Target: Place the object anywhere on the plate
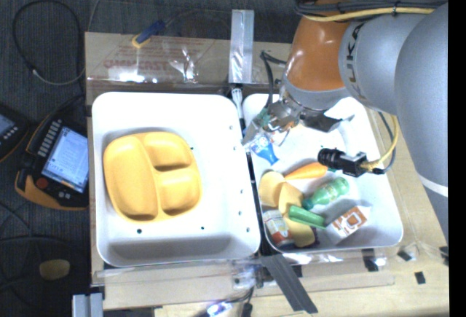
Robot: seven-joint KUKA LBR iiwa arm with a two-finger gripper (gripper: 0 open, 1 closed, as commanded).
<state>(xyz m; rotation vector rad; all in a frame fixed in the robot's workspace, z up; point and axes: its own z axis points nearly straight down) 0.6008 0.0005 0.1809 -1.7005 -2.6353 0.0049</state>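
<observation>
Landmark: the yellow plate [151, 174], a divided dish with three compartments, lying in the left white bin [211, 108].

Arm [378, 31]: grey with an orange band, reaching in from the plate's right and bent down over the upper left corner of the right white bin [393, 232].

Gripper [268, 124]: low at the wall dividing the two bins, just right of the plate's upper right corner. Its tip is lost among glinting metal and a blue-and-white scrap [265, 149] lying just below it; open or closed cannot be told, nor whether anything is gripped.

Objects, all right of the plate, in the right bin and below the gripper:
- orange carrot-like piece [306, 171], nearest the gripper after the blue scrap, lying at a slant.
- yellow rounded pieces [280, 194], just beside the dividing wall.
- green bottle [328, 192], tilted, touching the yellow pieces.
- green stick [306, 216], under the bottle.
- small white and orange carton [347, 221], farthest from the plate.
- red-labelled tin [277, 227], by the bin's lower left corner.

Which of these is the task's object cannot be told.
</observation>
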